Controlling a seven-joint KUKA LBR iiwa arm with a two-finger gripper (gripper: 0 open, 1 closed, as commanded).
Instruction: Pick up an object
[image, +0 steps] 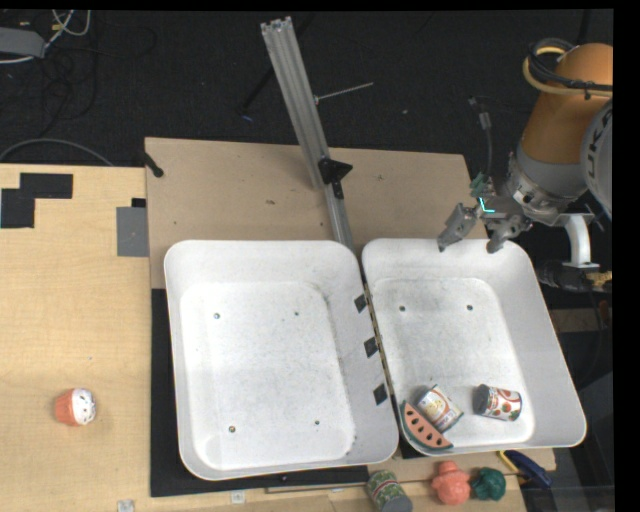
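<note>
1. So, the gripper (472, 234) hangs over the far edge of the right bin (545, 330), jaws spread apart with nothing between them.
2. Well below the jaws, toward the bin's near edge, lie a small can (438, 407), a watermelon slice toy (424, 427) touching it, and a dark can with a red label (497, 401).
3. Left of the jaws sits the left bin (190, 300).

Legible text: none recorded. The small can (438, 408) and the second can (497, 402) in the right bin (560, 380) carried printed wrappers, too small and blurred to read. The round red-and-white figure (75, 407) on the table (60, 300) bore markings that could not be made out.
</note>
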